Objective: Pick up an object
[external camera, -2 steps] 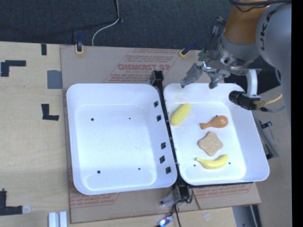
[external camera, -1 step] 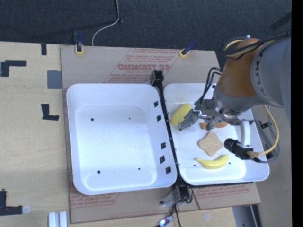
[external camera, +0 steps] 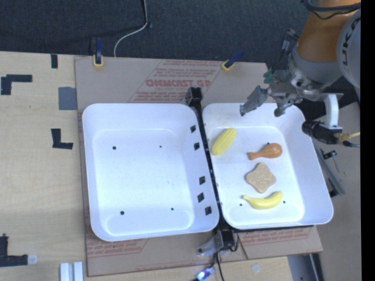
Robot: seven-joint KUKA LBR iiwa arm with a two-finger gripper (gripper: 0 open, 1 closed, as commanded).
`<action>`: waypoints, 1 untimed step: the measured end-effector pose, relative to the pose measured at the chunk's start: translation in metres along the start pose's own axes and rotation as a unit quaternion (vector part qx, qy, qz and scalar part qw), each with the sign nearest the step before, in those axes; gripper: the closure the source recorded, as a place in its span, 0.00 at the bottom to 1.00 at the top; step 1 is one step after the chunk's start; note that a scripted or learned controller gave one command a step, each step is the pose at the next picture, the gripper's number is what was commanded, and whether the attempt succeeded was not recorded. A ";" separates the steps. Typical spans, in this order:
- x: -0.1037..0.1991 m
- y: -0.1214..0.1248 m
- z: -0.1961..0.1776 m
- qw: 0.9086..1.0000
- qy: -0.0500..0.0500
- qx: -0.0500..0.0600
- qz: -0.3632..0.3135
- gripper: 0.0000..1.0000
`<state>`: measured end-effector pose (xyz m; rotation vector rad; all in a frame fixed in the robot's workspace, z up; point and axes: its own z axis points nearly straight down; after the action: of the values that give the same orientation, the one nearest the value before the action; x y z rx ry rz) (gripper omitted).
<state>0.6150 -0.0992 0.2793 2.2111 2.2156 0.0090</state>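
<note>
In the camera view, the grey arm with its orange band comes in from the upper right, and its end effector (external camera: 265, 104) hangs over the far edge of the right bin (external camera: 310, 174). Its two fingers are spread apart, one (external camera: 251, 105) angled toward the left and the other (external camera: 282, 106) to the right, with nothing between them.

Four toy foods lie in the right bin. A yellow corn cob (external camera: 224, 141) rests tilted near the bin's left wall, just beside the black divider clips. A brown chicken drumstick (external camera: 266, 152) lies to its right, near the bin's middle. Below the drumstick sits a tan slice of bread (external camera: 260, 178), and just below that a yellow banana (external camera: 263, 201) curves along the near side. All four lie apart from the end effector.

The left bin (external camera: 94, 157) stands beside it, both on a cardboard sheet (external camera: 170, 81) on the wooden desk (external camera: 35, 174).
</note>
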 end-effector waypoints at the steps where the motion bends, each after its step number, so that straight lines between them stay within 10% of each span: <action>1: 0.070 -0.033 0.098 1.000 0.004 0.013 -0.002 0.00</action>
<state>0.5833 -0.0297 0.1805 2.2232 2.2364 -0.0112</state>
